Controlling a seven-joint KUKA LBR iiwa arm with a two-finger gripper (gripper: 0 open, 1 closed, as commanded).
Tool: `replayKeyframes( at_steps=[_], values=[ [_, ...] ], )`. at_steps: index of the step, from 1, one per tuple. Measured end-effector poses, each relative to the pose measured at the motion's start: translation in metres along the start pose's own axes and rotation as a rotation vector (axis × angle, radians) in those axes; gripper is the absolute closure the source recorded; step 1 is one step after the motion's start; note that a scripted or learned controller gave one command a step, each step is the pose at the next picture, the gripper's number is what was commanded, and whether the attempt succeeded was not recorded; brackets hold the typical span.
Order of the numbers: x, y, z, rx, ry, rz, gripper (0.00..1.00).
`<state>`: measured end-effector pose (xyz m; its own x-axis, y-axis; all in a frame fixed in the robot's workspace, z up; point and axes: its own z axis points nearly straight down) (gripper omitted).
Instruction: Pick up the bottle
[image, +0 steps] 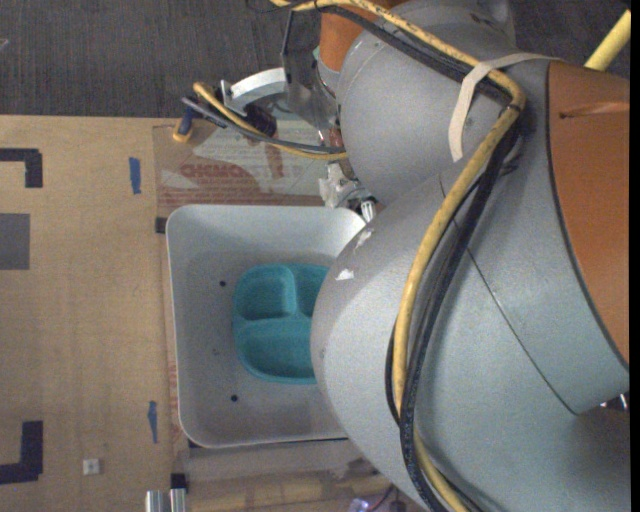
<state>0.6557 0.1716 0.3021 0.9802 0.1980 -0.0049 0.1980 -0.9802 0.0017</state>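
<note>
I see the grey KUKA arm with the orange band (480, 260) filling the right half of the frame, its big rounded links covering most of the shallow white plastic bin (195, 300) at centre. A teal moulded plastic tray with divided compartments (272, 322) lies flat on the bin floor, centre-left, its right side hidden under the arm. Yellow and black cables (410, 330) run along the arm's casing. The brown cardboard-covered bench (80, 300) takes up the left of the frame. I cannot tell the pincer's opening or hold, nor where the bottle is.
</note>
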Motion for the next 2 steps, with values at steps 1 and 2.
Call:
replayKeyframes(
  at_steps=[1, 2],
  values=[
    [-0.058, -0.034, 0.001, -0.001, -0.002, -0.001, 1.00],
    [-0.074, -0.024, 0.037, 0.000, -0.006, -0.091, 1.00]
  ],
)
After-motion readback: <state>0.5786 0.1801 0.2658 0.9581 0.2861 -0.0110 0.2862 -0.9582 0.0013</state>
